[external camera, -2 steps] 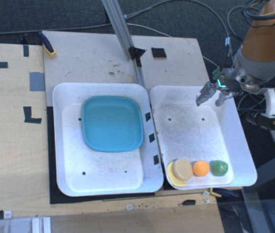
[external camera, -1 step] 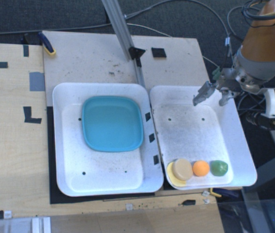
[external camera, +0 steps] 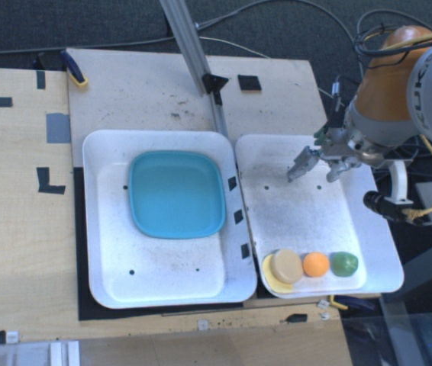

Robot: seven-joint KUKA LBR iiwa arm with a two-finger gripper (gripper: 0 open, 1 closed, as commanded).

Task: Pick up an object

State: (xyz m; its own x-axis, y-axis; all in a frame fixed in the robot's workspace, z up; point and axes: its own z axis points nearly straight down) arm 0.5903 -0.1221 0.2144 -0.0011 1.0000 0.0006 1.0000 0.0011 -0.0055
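Observation:
My gripper [external camera: 316, 171] hangs over the upper part of the right bin [external camera: 300, 212], its two fingers spread open with nothing between them. Along that bin's near edge lie a tan round object on a yellow one [external camera: 284, 267], an orange ball [external camera: 316, 264] and a green ball [external camera: 344, 263], all well below the gripper. A teal square plate [external camera: 176, 194] lies flat in the left bin [external camera: 109, 227].
A slanted metal pole [external camera: 193, 48] rises from between the two bins at the back. Cables and the arm's body [external camera: 388, 97] crowd the right side. A blue and yellow tool [external camera: 73, 69] lies at the bench's back left.

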